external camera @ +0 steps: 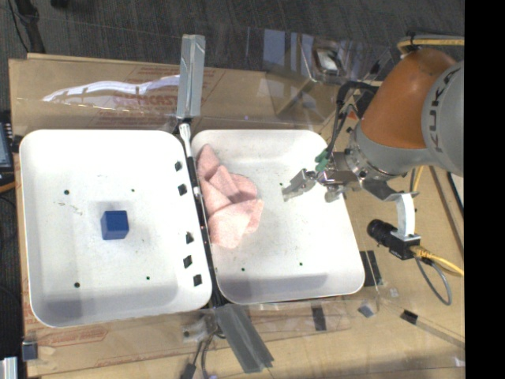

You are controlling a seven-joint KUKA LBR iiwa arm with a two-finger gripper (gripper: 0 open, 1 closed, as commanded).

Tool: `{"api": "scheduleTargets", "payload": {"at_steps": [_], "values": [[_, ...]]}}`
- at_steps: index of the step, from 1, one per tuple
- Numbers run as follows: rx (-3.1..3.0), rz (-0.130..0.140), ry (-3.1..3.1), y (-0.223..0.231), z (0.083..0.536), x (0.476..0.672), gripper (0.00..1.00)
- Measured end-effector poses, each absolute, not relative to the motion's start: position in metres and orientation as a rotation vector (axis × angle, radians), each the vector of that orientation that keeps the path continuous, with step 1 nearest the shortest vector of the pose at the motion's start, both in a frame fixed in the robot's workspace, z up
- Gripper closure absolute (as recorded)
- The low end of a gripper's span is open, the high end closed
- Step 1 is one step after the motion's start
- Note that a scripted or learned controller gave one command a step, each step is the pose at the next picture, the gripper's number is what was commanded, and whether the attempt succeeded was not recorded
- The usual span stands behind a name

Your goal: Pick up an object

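**Two white bins on a cardboard-covered bench**

On your bench [95,85], the left bin [47,290] holds a small blue cube [115,224]. The right bin [331,267] holds a crumpled pink cloth [229,200] against its left wall. Your gripper [304,183] hangs above the right bin's right half, fingers spread, pinching nothing, apart from the cloth.

We see left bin [47,235]: cube [115,224] near middle | right bin [331,267]: cloth [229,200] against its left wall | gripper [314,185] over right bin, right of cloth, apart
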State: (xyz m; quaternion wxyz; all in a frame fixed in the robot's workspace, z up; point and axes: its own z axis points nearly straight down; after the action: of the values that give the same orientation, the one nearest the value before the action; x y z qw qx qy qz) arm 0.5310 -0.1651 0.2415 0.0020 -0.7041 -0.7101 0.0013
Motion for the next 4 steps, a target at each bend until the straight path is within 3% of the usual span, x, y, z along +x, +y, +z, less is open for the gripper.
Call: {"api": "scheduleTargets", "payload": {"at_steps": [1, 2, 3, 4], "values": [[-2.112, 0.001, -2.324, -0.141, 0.093, 0.585, 0.0], [-2.28, 0.003, -2.157, -0.118, 0.092, 0.524, 0.0], [-2.174, 0.002, -2.266, -0.095, 0.092, 0.599, 0.0], [-2.168, 0.004, -2.268, -0.094, 0.102, 0.599, 1.0]]}}
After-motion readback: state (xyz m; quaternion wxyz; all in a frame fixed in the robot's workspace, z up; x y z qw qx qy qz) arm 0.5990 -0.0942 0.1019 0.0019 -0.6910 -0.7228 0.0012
